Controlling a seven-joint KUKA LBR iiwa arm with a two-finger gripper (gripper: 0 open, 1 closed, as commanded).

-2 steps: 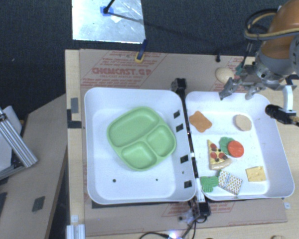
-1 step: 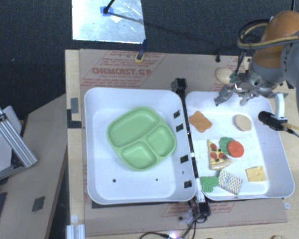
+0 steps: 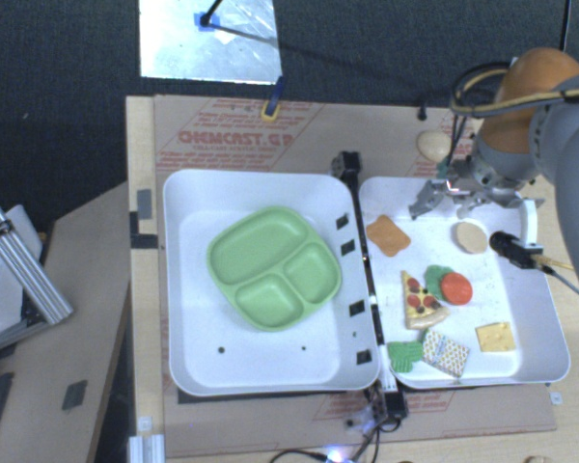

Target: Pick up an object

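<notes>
My gripper (image 3: pixel 436 204) hovers over the far end of the right bin (image 3: pixel 550 355), fingers open with nothing between them. Closest to it are a brown toast piece (image 3: pixel 388 235), below and to its left, and a beige round cookie (image 3: pixel 471 237), below and to its right. Farther toward the front lie a pizza slice (image 3: pixel 421 300), a red tomato (image 3: pixel 456 287) against a green leafy piece (image 3: pixel 433 279), a yellow cheese square (image 3: pixel 494 337), a checkered cracker (image 3: pixel 447 354) and a green toy (image 3: pixel 403 355).
The left bin (image 3: pixel 188 355) holds a green divided plate (image 3: pixel 275 266). A beige round item (image 3: pixel 432 145) lies on the cardboard behind the right bin. The arm's grey body and orange band (image 3: pixel 536 90) stand over the right bin's far right corner.
</notes>
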